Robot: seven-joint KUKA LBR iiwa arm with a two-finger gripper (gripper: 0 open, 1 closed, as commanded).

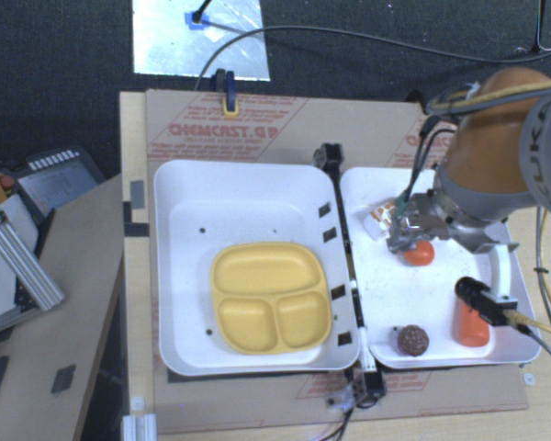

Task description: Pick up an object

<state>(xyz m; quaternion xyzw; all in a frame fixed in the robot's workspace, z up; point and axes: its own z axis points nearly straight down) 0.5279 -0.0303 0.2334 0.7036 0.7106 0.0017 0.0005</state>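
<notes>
A: Which step is in hand?

B: The approach, by my judgement. The arm (496, 145) comes in from three o'clock and the pincer (406, 237) is low in the right bin (367, 292), toward its twelve o'clock end. Right at its tip sits a small red-orange round object (420, 254), touching it or nearly so. Just at ten o'clock of the tip lies a crinkled wrapper (382, 215).

A: Is the pincer spread or pinching?

B: I cannot tell. The wrist body hides the tips, and nothing shows clearly between them, so I would not call the red object held.

A: What does the next move call for?

B: If the red object is the target, the tips need to straddle it, press together, then lift straight up clear of the bin wall. It looks round and smooth, so an off-centre pinch could squirt it away.

A: Which way does it point?

B: It reads as nearly round from here, perhaps slightly wider along nine to three; no clear long axis or pointing end.

A: Other candidates?

B: An orange cylinder-like piece (473, 327) at the bin's four o'clock, long axis roughly twelve to six, its upper end under a black part; a dark speckled ball (412, 340) at six o'clock. The left bin (193, 191) holds a yellow divided tray (268, 294).
</notes>
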